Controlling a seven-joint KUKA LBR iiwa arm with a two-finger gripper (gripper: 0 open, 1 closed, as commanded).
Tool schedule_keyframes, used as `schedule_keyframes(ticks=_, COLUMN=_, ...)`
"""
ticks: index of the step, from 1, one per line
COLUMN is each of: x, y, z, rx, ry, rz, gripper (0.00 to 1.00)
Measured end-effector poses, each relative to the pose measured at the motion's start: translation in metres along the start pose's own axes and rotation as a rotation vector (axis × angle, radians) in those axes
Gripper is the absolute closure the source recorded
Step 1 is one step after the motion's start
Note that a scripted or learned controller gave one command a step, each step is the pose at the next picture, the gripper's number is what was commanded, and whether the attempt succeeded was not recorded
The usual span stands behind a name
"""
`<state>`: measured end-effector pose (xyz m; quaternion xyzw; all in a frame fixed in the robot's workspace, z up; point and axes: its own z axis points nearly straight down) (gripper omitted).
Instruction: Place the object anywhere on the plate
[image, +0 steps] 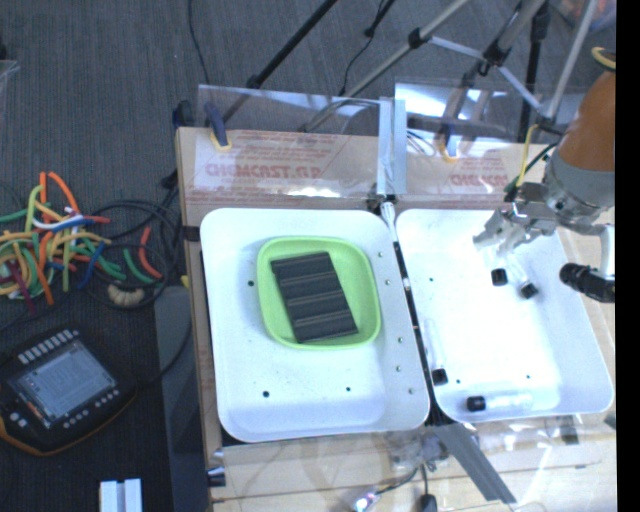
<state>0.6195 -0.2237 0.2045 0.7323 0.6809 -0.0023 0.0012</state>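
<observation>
Dark ridged block (314, 296) flat on green plate (275, 313) in left bin (300, 405). Pincer (511, 278) above right bin (500, 350), spread open, seemingly gripping nothing.

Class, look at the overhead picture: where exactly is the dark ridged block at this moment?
The dark ridged block lies on the green plate inside the left white bin, across the divider from the claw over the right bin.
</observation>
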Motion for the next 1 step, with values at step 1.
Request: schedule_keyframes(ticks=1, x=-0.0001, y=0.0001, z=-0.0003, rx=-0.001, ry=0.000, rz=0.000, gripper=0.00)
